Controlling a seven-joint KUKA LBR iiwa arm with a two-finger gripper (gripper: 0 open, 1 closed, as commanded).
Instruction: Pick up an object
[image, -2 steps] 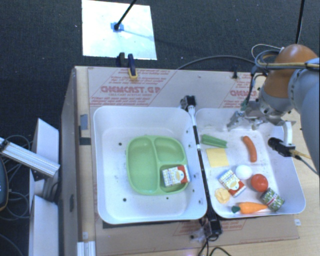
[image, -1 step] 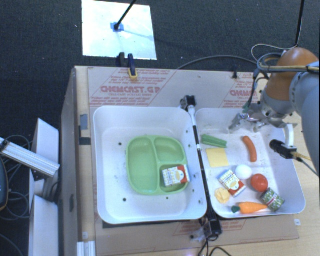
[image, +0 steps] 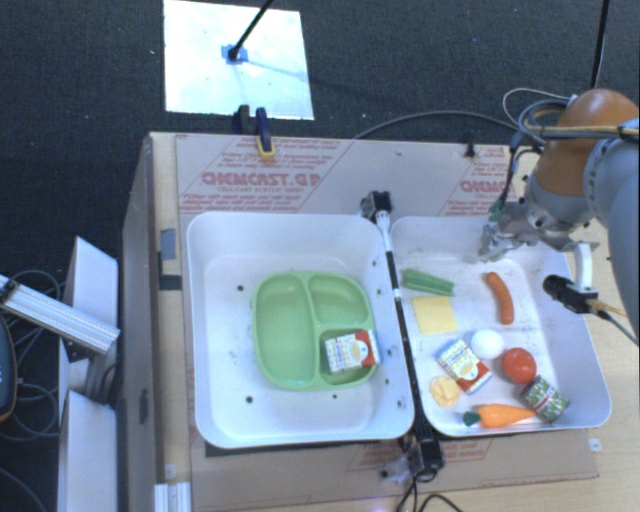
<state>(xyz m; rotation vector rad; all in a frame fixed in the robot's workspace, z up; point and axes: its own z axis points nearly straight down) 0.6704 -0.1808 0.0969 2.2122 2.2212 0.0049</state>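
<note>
Carrot lies untouched in the right bin; gripper hovers above the sausage — jaw state indeterminate — nothing lifted yet.

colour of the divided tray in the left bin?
Light green: the divided tray, seen in the camera view.
</note>
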